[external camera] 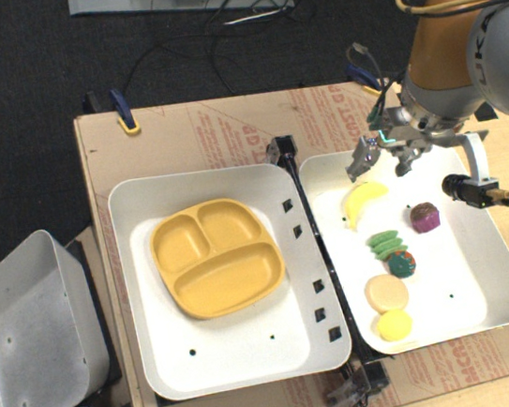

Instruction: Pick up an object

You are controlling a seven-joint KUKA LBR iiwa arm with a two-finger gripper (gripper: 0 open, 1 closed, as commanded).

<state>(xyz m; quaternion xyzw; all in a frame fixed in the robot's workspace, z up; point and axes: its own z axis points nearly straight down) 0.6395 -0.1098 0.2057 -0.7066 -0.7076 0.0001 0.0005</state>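
Taking the black divider between the two bins as the landmark, the left bin lies to its left on the desk and carries a yellow sectioned plate, well apart from the divider and, by my judgement, too broad and flat for an easy pinch. To the right of the divider, in the right bin, a loose group of small toy foods gives better candidates. Nearest the divider is a pale yellow banana; below it come a green ridged piece touching a dark teal ball, then a cream disc touching a bright yellow disc. A purple piece lies farther right, apart from the rest. All look like light, stiff, smooth plastic, likely to skid or roll if nudged, so I would close across the banana's narrow middle, or across the purple piece, which has open floor all round it. The paired pieces seem riskier, since a finger could catch the neighbour. The gripper hovers above the bin's upper part, just above the banana, its fingers spread and pinching nothing. The bin's back rim is close behind it and the divider is near the banana's left end, so the freer room for approach and lift appears to be straight down and up, or toward the bare floor at the bin's lower right.
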